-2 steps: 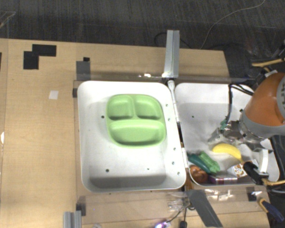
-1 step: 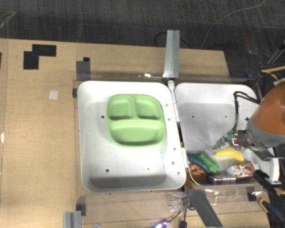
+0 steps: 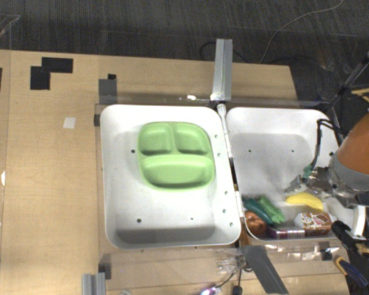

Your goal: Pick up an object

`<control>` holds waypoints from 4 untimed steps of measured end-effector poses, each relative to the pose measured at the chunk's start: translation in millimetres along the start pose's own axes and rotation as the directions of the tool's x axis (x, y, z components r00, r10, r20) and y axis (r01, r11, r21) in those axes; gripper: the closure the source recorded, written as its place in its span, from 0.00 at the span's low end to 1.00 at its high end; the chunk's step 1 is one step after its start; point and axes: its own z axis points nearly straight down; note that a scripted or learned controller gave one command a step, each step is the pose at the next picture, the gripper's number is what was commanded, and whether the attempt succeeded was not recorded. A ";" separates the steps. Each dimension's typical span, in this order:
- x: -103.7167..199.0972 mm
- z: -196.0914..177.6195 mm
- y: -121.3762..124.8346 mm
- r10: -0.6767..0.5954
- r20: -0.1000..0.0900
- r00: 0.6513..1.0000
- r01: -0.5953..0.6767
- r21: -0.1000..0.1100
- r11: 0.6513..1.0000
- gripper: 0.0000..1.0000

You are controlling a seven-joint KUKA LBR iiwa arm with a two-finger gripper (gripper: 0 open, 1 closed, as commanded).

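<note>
**Op A:** Nearest my camera, along the front wall of the right bin [image 3: 277, 125], I see a heap: a red-brown round thing [image 3: 254, 222] at the left, a green packet [image 3: 265, 208] lying slantwise above it, a dark wrapped bar [image 3: 285, 232], and a red and white packet [image 3: 313, 222] with print on it too small for me to read.

**Op B:** And the banana?

**Op A:** The banana [image 3: 305, 200] lies just behind that red and white packet, near the bin's right side. The gripper [image 3: 310, 178] sits right above it, at its far edge. I cannot tell whether the jaws are spread or pressed together, and I cannot see anything between them.

**Op B:** The arm itself?

**Op A:** Its orange band [image 3: 361, 143] shows at my right edge, over the bin's right wall.

**Op B:** The other bin?

**Op A:** The left bin [image 3: 120, 183] holds a green tray [image 3: 174, 154] with three compartments, flat and towards the back. No writing on it that I can make out.
</note>
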 end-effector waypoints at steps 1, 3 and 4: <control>2.3 -141.4 71.0 -0.152 0.003 0.988 0.152 0.011 0.988 0.00; 6.0 -71.6 22.8 -0.157 0.001 0.988 0.157 0.015 0.988 0.00; -16.9 -3.2 1.6 -0.123 0.002 0.992 0.123 0.012 0.992 0.00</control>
